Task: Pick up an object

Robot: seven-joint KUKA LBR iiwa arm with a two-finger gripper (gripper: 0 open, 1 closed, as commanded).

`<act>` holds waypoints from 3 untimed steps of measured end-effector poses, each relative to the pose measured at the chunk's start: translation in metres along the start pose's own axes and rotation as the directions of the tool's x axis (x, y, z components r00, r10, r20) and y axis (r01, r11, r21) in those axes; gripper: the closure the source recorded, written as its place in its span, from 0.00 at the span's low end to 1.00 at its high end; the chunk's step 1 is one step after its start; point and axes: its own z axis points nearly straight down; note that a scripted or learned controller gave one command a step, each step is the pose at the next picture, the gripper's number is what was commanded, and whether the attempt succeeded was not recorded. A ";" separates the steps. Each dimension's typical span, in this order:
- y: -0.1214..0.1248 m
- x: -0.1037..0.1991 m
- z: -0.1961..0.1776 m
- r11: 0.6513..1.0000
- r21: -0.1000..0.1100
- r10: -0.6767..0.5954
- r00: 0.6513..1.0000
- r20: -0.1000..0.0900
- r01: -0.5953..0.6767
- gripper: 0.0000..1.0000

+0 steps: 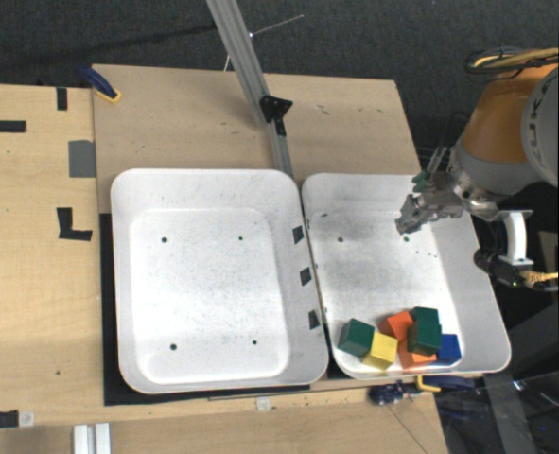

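Coloured blocks point(401, 340) cluster in the right bin's point(355, 253) near corner; the gripper point(411, 218) hovers well apart, jaws' state unclear.

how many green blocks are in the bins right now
2, both in the right bin near its front edge: one green block left of the pile, one on its right. Others may be hidden.

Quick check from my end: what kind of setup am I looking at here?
Most likely a robotics lab bench for grasping trials. Two shallow white bins sit side by side on a plywood bench, the right bin holds a heap of coloured blocks, and the arm's end effector hangs over that bin.
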 end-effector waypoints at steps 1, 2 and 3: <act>0.004 0.002 -0.043 1.000 0.001 0.000 1.000 0.000 0.000 1.00; 0.000 0.058 -0.051 1.000 0.005 -0.004 1.000 -0.003 0.004 1.00; -0.004 0.104 -0.040 1.000 0.006 -0.004 1.000 -0.002 0.004 1.00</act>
